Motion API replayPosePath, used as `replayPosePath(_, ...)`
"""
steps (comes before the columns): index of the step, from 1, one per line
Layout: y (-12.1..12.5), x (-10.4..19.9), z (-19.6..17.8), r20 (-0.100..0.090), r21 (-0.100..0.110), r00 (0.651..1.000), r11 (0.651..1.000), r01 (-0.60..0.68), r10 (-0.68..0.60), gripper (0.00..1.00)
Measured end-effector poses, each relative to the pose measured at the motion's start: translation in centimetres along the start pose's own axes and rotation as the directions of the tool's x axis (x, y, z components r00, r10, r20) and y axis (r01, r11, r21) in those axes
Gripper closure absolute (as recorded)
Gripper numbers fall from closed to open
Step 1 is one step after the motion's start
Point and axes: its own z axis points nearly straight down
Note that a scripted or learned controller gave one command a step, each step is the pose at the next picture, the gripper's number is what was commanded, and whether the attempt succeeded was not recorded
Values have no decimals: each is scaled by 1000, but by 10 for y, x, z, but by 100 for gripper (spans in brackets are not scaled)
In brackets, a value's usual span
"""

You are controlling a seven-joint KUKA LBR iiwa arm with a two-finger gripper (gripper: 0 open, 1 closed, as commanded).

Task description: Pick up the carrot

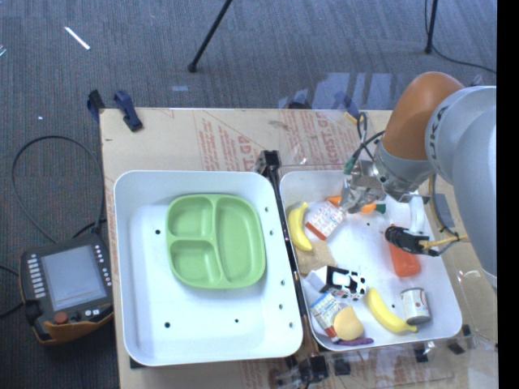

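The jaws (357,199) sit low in the right bin (450,298), over the carrot (369,207). Orange shows on both sides of them, perhaps touching. I cannot tell whether the jaws are apart or together.

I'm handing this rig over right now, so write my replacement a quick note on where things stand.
Gripper: low in the right bin, near its back edge; finger state can't be told.
Carrot: orange piece lying right beside the gripper, partly hidden by it.
Done: the arm is positioned at the carrot.
Left: no grasp is visible, so confirm grip, then lift the carrot.
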Motion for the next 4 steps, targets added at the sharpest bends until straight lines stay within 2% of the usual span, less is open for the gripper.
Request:
replayPosePath(1,-1,0,1,0,2,1000,1000,0,0,0)
replayPosePath(2,1,-25,12,4,5,954,954,-298,298,0)
replayPosePath(3,4,-22,-1,-1,-2,956,956,-292,292,100)
replayPosePath(4,4,-22,0,0,1,957,957,-292,292,0)
